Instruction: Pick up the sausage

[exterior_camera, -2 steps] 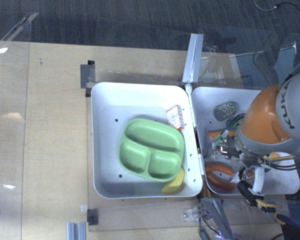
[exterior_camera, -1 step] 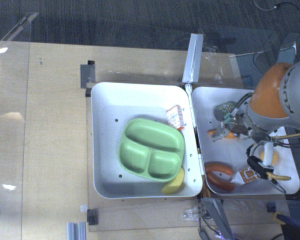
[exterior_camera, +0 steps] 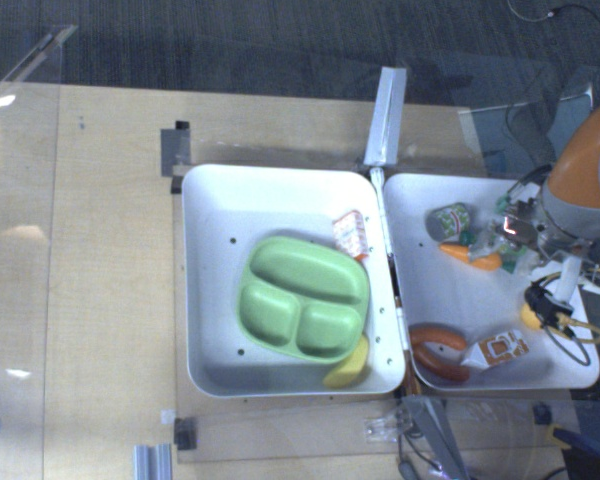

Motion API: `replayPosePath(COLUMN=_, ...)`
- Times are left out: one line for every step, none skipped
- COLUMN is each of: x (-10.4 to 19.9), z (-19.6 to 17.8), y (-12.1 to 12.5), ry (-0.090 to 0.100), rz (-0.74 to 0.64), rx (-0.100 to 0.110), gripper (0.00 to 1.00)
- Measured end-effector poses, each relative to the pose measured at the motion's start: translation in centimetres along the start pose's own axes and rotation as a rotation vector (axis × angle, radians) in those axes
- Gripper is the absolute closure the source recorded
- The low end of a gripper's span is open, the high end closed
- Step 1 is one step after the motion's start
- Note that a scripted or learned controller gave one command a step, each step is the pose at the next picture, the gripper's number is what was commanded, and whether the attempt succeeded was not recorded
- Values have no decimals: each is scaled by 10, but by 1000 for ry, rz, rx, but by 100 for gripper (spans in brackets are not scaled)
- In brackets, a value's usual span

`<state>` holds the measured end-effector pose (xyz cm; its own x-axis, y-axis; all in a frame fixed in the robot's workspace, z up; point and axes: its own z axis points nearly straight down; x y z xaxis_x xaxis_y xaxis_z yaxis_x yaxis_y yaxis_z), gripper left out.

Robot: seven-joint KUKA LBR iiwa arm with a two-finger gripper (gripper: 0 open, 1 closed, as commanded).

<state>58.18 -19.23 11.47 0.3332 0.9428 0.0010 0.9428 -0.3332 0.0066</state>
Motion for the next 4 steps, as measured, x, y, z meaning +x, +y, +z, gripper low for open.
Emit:
replayPosePath(x=2, z=-11, y=1, ry=0, rz=-8, rx=-4, gripper=100)
replayPosePath(x=57, z=-74, y=52, ry=0, rz=-73, rx=0, gripper=100)
replayPosePath(x=34, z=-89, y=83, ry=0, rz=35, rx=-1, gripper=100)
replayPosePath(x=27, z=-86, y=85, ry=0, rz=160, rx=0, gripper=100)
